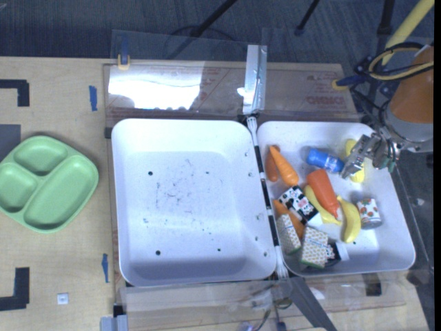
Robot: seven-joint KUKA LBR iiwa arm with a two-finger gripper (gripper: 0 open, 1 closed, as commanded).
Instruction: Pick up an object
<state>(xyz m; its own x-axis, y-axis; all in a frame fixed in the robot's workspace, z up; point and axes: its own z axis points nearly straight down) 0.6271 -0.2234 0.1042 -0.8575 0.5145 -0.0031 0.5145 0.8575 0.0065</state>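
The right bin (396, 250) holds a pile of toy items. Among them are two orange carrots (282, 165) (323, 192), a blue bottle (324, 160), a yellow banana (351, 221), a small red-and-white can (370, 212), a black-and-white cow-print box (296, 202) and a patterned box (314, 247). My gripper (364, 157) hangs at the bin's back right, just over a small yellow object (354, 171) and to the right of the blue bottle. The gripper body hides most of that yellow object.
The left bin (186, 267) sits beside the right one, sharing a dividing rim (265, 198). A green divided plate (45, 182) lies on the bench at far left. A clear panel (179, 67) and a metal bracket (255, 78) stand behind the bins. Cables (386, 61) hang at the back right.
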